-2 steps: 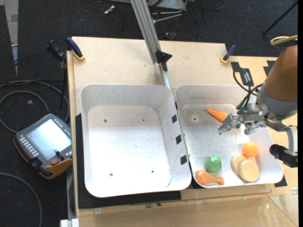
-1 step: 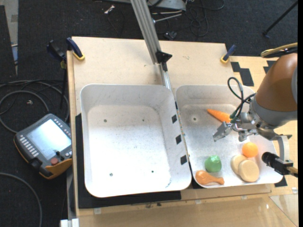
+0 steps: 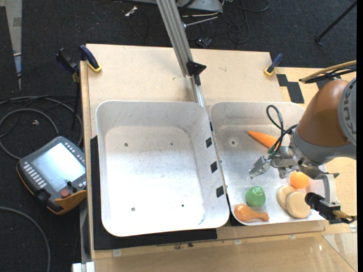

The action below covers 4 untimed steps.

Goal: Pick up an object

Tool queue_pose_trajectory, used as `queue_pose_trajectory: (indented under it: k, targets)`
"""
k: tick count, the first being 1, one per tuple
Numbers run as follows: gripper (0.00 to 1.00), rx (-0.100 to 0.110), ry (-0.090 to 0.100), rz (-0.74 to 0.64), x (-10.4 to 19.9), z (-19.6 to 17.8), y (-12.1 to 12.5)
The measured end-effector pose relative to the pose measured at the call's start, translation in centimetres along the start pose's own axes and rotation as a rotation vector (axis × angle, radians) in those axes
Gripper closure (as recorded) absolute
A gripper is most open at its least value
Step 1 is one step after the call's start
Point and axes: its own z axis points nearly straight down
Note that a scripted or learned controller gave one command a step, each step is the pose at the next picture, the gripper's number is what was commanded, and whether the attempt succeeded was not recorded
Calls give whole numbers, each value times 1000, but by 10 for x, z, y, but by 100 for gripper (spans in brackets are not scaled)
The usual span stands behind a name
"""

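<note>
Hovering over your right bin point(image 3: 238, 115), the tool point(image 3: 260, 168) has fingers spread, pinching nothing; carrot point(image 3: 262, 137) behind it; green ball point(image 3: 255, 196), orange pear shape point(image 3: 250, 212) in front.

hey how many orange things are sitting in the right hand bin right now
3. An orange carrot lies near the bin's middle, an orange ball sits beside the gripper, and an orange pear-shaped toy rests at the front rim. The arm may hide others.
</note>
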Motion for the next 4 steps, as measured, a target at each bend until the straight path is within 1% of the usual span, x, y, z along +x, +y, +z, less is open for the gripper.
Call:
queue_pose_trajectory:
  k: [1, 2, 3, 4]
  targets:
    - [100, -6, -1, -1, 0, -13, 2]
    - [100, -10, -2, -6, 9, -60, 3]
    - [100, -13, -3, -6, 8, -123, 8]
    - [100, -11, -3, -6, 8, -164, 9]
